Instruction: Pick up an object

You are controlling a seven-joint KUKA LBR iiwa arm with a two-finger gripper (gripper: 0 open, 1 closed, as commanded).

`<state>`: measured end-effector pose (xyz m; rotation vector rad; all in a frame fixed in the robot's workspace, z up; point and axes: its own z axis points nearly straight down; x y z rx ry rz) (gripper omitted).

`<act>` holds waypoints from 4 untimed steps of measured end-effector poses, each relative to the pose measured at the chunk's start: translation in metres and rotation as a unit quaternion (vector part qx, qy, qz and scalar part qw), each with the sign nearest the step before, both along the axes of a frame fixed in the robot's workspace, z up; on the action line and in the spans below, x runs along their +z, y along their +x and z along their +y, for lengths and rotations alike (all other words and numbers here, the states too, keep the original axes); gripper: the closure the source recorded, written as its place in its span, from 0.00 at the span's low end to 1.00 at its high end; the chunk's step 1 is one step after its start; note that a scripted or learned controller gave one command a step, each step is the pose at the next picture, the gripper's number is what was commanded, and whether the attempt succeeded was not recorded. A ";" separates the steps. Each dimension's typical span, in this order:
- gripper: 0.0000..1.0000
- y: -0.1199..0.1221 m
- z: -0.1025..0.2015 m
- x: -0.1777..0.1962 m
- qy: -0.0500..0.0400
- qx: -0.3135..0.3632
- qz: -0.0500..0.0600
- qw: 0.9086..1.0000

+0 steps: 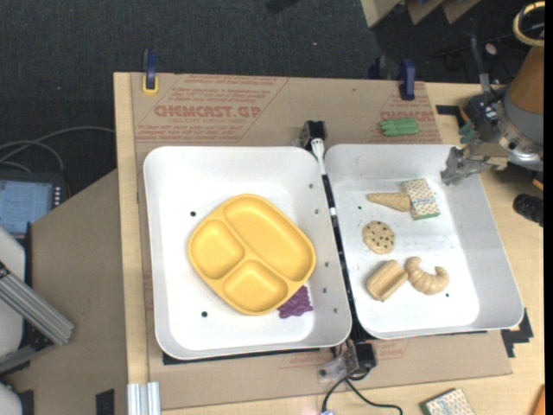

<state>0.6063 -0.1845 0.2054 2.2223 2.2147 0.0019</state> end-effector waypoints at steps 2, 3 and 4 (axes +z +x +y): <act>1.00 0.002 0.018 -0.013 -0.001 0.001 -0.002 1.000; 1.00 0.016 0.017 -0.071 0.002 0.002 0.004 1.000; 1.00 0.001 0.007 -0.066 0.001 0.001 0.003 1.000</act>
